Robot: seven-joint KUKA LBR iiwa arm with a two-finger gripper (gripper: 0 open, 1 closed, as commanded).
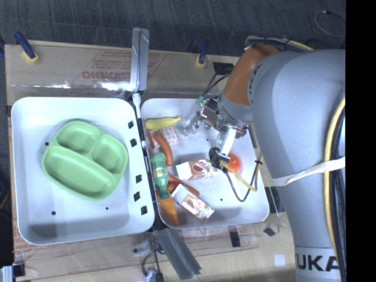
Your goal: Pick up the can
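Can (169,136): small and pale with a reddish checked pattern, lying in the upper left part of the right bin (238,209), just under the banana; its label is too small to read.
Gripper (197,121): low over the upper middle of the right bin, near the can on its right but apart from it; whether it is open or closed cannot be told, and nothing shows in its grasp.
Banana (163,123): yellow, lying crosswise above the can, with its tip towards the gripper.
Sausage (164,148): orange-red, slanting down from beside the can.
Bottle (159,172): green, lying along the right bin's left wall below the sausage.
Carrot (168,211): orange, in the front left corner.
Cartons: one printed box (200,169) mid-bin, a second (195,206) nearer the front.
Tomato (234,162): red, just right of the upper carton.
Arm (294,128): grey, orange band at the wrist, reaching in from the right.
Left bin (23,157): holds a green divided plate (85,157).
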